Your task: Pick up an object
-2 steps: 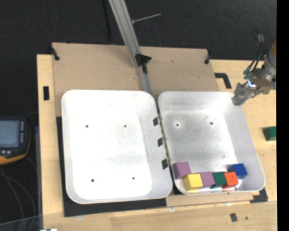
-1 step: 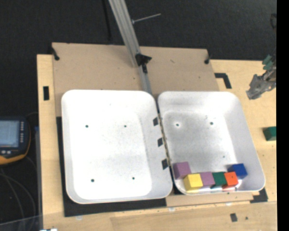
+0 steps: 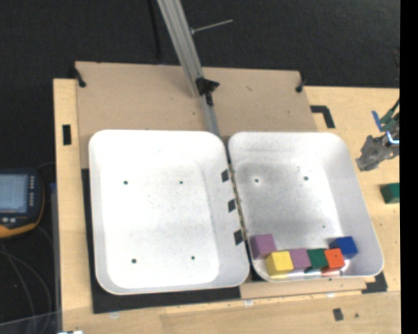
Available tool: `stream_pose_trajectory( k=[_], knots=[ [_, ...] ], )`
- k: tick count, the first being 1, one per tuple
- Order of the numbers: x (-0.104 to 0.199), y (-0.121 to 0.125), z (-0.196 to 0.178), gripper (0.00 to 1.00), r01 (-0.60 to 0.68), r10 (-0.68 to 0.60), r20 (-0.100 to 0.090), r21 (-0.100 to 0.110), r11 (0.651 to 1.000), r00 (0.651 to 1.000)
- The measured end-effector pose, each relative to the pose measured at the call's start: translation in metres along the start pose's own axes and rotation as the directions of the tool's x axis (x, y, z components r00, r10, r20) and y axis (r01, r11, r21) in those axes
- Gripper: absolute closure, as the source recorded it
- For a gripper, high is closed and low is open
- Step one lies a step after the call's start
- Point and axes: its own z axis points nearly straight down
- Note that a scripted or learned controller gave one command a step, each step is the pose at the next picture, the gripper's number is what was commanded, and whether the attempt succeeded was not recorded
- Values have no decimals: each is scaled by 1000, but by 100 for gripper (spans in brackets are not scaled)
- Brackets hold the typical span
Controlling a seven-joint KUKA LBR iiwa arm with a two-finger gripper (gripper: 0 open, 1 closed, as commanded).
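Clustered along the right bin's (image 3: 348, 169) near wall — yellow block (image 3: 280, 262), purple blocks (image 3: 263, 244), green (image 3: 316, 259), orange (image 3: 334, 259), blue (image 3: 344, 245). Farther right, beyond the rim, gripper (image 3: 373, 152) — opening impossible to tell, nothing visibly held.

No legible text, labels, brands or numbers. Handheld pendant (image 3: 10, 199) at left edge has a lit screen; its contents are too blurred to read.
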Motion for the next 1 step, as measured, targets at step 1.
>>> stream_pose_trajectory(
  k=[1],
  knots=[
    [-37, -28, -29, 100, -3, 3, 4, -4, 1000, 1000]
  ],
)
